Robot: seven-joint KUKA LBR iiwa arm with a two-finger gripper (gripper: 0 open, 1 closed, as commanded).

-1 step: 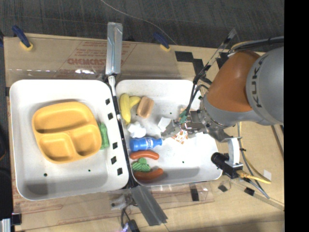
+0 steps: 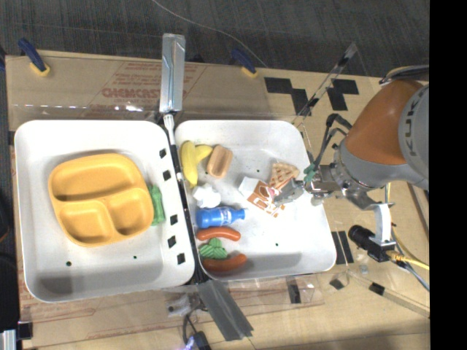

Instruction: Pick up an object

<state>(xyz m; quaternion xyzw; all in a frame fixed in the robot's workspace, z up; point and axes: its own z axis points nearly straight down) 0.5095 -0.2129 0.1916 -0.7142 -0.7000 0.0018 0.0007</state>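
Waffle toy [image 2: 284, 173] lying flat in the right bin [image 2: 292, 250], just right of the orange and white card [image 2: 261, 195]. Claw [image 2: 295, 189] down low at the waffle's lower edge, near the bin's right wall. Can't tell how wide the claw is, or if anything is caught in it. Nothing lifted yet by the look of it. Grab and lift probably left to do.

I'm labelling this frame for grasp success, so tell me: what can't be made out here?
- Claw: too small and blurred in the camera view to tell its finger state.
- Green item: mostly hidden behind the yellow tray.
- Arm: cut off at the right edge.
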